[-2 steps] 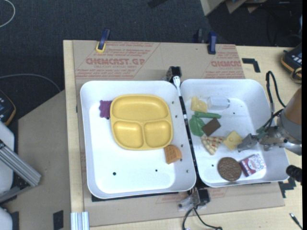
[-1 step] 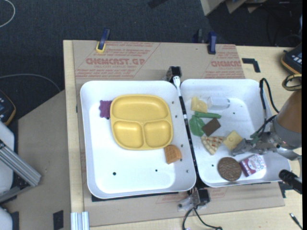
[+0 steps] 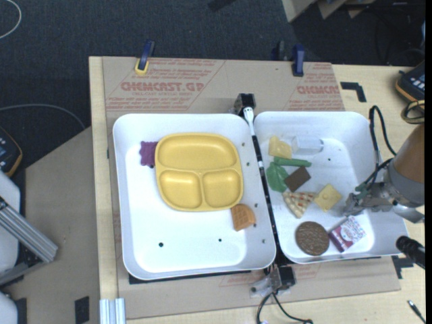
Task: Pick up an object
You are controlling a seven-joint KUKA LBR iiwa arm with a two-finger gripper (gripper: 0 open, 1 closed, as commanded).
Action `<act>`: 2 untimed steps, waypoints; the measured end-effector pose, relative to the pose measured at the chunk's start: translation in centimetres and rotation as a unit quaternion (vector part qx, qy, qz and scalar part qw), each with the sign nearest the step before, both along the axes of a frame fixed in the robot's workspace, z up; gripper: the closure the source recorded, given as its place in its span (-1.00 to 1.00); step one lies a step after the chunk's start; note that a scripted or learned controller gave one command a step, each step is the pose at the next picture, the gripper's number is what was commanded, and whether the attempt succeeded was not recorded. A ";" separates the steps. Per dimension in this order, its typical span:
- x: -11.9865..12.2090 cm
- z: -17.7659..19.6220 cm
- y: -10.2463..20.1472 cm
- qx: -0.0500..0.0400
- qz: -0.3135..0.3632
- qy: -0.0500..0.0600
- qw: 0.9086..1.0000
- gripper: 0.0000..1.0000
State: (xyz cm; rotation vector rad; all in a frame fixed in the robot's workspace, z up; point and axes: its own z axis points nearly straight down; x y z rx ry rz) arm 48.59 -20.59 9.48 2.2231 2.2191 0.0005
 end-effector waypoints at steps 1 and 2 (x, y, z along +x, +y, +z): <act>0.9 5.6 0.6 -0.001 0.002 -0.003 1.000 1.00; 0.6 10.0 0.2 -0.002 0.001 -0.002 1.000 1.00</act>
